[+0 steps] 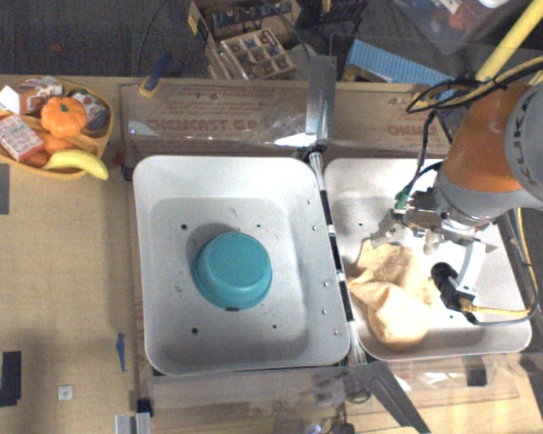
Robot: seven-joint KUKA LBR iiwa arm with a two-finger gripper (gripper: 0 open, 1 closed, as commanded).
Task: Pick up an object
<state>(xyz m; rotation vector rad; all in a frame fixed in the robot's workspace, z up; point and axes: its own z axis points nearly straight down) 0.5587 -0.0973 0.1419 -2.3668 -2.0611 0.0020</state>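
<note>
A teal bowl (233, 270) lies upside down in the middle of the left bin (163, 188). In the right bin (507, 333), tan bread-like pieces are bunched near the front left: a rough chunk (386, 262) and a rounder loaf (398, 318) in front of it. My gripper (414, 231) hangs low over the right bin, just behind and to the right of the rough chunk, close to it. The grey arm with its orange band (489, 143) comes in from the right.
A basket of toy food (45, 129) with a pumpkin and a banana (77, 162) sits on the bench at the far left. A cardboard wall (217, 120) runs behind both bins. A metal divider (330, 233) separates them.
</note>
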